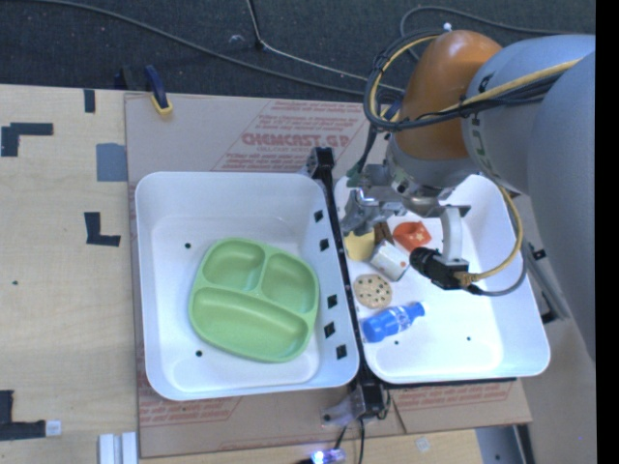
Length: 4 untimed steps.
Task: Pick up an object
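Observation:
My gripper (372, 222) reaches down into the upper left of the right bin (503, 351), right over a cluster of small objects. Under and beside it lie a pale yellow piece (359, 246), a white block (390, 260) and an orange-red item (413, 234). A round tan cookie-like disc (371, 290) lies just below them, and a small blue bottle (392, 321) lies on its side nearer the front. The wrist hides the fingers, so contact with any object is unclear.
The left bin (164, 211) holds a green divided plate (255, 299). A black divider (333, 259) separates the two bins. The arm's grey body and orange band (440, 85) cover the right bin's back right part. Cables run along the bench behind.

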Each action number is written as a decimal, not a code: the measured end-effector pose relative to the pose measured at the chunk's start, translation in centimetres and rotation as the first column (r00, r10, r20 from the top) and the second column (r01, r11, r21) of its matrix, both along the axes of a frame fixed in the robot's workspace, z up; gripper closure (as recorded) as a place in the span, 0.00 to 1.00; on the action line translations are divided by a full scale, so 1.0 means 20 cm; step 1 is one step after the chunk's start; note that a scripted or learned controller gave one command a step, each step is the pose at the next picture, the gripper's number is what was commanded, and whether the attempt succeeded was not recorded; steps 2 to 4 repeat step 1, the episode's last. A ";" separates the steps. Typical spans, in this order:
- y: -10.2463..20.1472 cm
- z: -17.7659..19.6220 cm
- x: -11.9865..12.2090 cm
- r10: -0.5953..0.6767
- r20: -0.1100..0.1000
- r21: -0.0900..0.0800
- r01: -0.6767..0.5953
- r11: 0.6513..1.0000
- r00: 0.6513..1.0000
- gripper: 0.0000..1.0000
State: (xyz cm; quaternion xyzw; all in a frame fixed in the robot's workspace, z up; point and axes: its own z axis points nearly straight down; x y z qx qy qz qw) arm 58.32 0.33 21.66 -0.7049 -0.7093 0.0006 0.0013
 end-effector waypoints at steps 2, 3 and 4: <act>0.26 0.02 0.00 0.001 0.001 0.000 -0.001 1.000 1.000 1.00; 0.26 0.02 0.00 0.001 0.001 0.000 -0.001 1.000 1.000 1.00; 0.26 0.02 0.00 0.001 0.001 0.000 -0.001 1.000 1.000 1.00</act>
